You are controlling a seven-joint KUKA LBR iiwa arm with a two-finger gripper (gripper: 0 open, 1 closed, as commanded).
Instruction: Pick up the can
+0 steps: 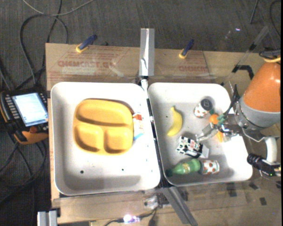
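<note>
Can [210, 166]: lies on its side near the front wall of the right bin [236, 175], a patterned cylinder, touching or just beside the cap end of the green bottle [186, 167].

Green bottle: also on its side, stretching from the can toward the bin's front-left corner; the two form one line along the front wall.

Black-and-white packet [188, 146]: just behind the bottle and can, near the middle of the bin floor.

Gripper [208, 132]: low over the bin's middle, behind the packet and apart from the can; whether it is released or clenched cannot be told from this view, and nothing is seen held in it.

Other contents: a banana [175, 121] toward the left wall, a small cup-like object [201, 110] and a dark round item [206, 102] toward the back.

Arm [264, 95]: enters from the right, its orange band above the bin's right rim.

Left bin [59, 173]: holds a yellow divided tray [104, 125].

Stage (judged): approach, can not yet reached.

Risk 1: a round body on its side may roll out from under closing pressure.

Risk 2: the adjoining bottle may be caught or pushed instead.

Risk 3: the nearby front wall leaves little room to descend beside the can.

Risk 4: the packet lies between gripper and can and may be dragged.
</note>
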